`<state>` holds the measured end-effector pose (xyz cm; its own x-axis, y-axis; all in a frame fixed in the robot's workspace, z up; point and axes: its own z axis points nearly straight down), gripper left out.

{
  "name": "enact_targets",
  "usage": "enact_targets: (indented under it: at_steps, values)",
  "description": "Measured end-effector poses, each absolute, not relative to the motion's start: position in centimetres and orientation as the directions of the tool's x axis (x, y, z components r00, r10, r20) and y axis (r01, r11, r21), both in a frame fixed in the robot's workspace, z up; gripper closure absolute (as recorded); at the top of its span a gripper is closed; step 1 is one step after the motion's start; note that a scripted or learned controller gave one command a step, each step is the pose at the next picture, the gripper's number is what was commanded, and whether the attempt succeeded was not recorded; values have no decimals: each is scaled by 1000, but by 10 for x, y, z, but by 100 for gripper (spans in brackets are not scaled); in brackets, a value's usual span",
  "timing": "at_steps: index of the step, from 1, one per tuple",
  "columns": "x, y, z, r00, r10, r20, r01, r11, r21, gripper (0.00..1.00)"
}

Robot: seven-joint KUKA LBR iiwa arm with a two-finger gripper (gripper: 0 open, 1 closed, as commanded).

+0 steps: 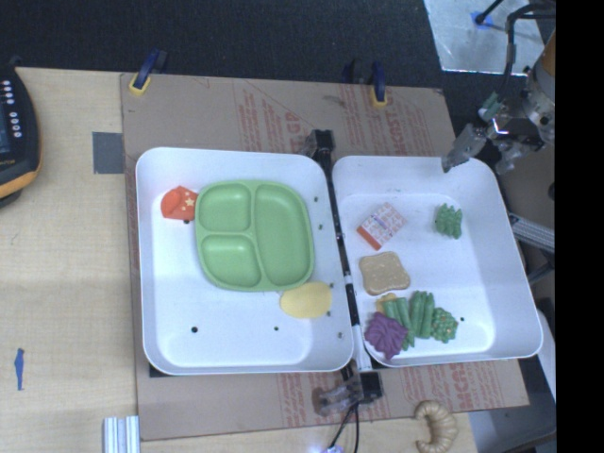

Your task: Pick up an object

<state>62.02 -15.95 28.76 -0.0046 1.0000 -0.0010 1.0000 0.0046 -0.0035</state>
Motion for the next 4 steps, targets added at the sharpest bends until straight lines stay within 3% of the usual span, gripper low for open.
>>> enact_targets:
  at_steps: [1,2,3,4]
  values:
    - [606,-214,136,0,1000,1,1000,0,-19,0]
    - [641,-211,89,-7,1000,-1,1000,7,-6,0]
    - [643,-213,103,-8,1000,-3,1000,8,-2,100]
    - [630,-171,136,-8,1000,1,1000,8,-3,100]
